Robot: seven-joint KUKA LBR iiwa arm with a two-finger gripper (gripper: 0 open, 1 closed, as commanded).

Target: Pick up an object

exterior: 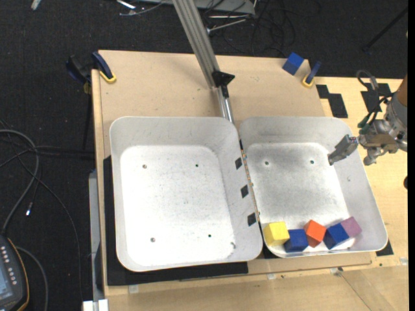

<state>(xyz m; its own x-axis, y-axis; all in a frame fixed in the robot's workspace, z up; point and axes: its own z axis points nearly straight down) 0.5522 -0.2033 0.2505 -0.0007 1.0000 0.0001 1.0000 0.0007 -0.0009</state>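
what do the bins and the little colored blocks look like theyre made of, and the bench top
Bins: the left bin and right bin look like thin moulded white plastic, matte, scuffed with grey specks; rounded corners suggest it. Blocks, such as the yellow block and orange block: solid-coloured cubes with a dull finish, maybe foam or painted wood; can't tell which. Bench top: pale tan board, probably wood or plywood.

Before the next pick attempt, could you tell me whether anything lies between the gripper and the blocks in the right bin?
Nothing visible does. The gripper is at the right bin's right rim, and only bare bin floor separates it from the yellow block, orange block and their neighbours along the near wall.
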